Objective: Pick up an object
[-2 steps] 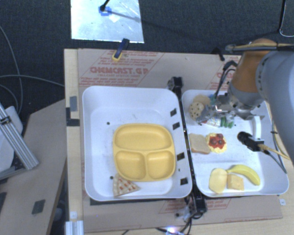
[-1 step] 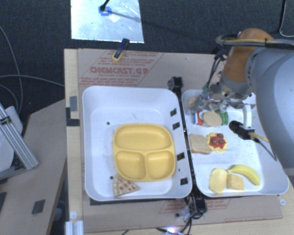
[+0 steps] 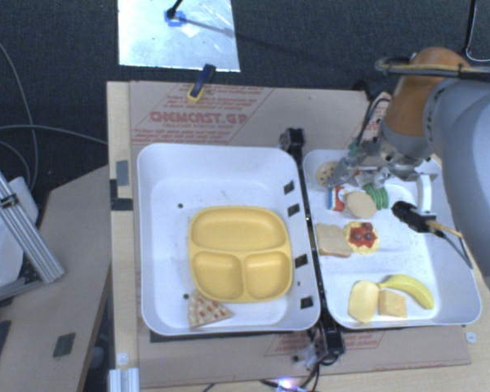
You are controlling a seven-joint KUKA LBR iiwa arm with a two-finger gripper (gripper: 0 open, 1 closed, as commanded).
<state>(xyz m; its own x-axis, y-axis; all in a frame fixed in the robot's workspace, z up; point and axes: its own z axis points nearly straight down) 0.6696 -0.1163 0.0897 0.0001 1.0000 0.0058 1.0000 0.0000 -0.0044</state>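
Cardboard sheet (image 3: 220,109) under bins, foil square (image 3: 178,23), aluminium frame (image 3: 16,219)

I see two white bins: the left bin (image 3: 159,243) carries a plain yellow tray (image 3: 240,251), and just below the tray sits a tan waffle (image 3: 206,309) with a reddish grid. Right of the tray, in the right bin (image 3: 457,288), I make out beige toast (image 3: 334,240), a pizza (image 3: 363,236) with yellow edge and red middle, a pale tan bun (image 3: 361,204), something green (image 3: 379,195), a speckled cream cookie (image 3: 326,172), a yellow banana (image 3: 410,288), a pale yellow chip (image 3: 363,300) and an orange-tan cracker (image 3: 392,303). Above the tray, the cardboard (image 3: 229,113) is brown with red print. The arm (image 3: 465,129) is grey with an orange band (image 3: 412,96).
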